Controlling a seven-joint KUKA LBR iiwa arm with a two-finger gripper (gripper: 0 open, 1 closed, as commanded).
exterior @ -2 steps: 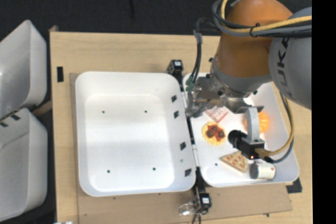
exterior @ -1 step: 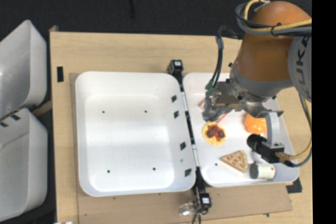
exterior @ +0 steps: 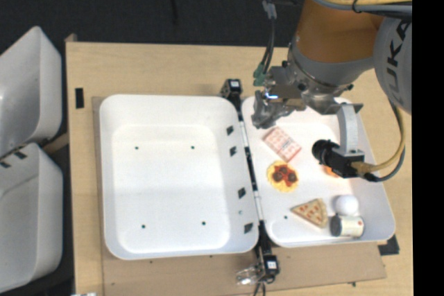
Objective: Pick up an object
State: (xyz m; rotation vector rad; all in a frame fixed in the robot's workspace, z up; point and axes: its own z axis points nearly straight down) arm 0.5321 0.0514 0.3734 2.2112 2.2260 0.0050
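On the wooden worktop (exterior: 83, 149), the left bin (exterior: 166, 177) lies beside the right bin (exterior: 378, 208). The hand (exterior: 266, 111) hovers at the right bin's upper left corner, just above a pink patterned card (exterior: 282, 143); whether it is spread or pressed together, I cannot tell. Below the card sit a round pizza toy (exterior: 284, 176), a pizza slice (exterior: 311, 213), a white ball (exterior: 346, 205) and a small cylinder (exterior: 347, 226).

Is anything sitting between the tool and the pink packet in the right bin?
Nothing visible does. The tool hangs over the right bin near its upper left corner, and the pink packet lies just below it in the view with bare white floor between. The round pizza toy lies beyond the packet.
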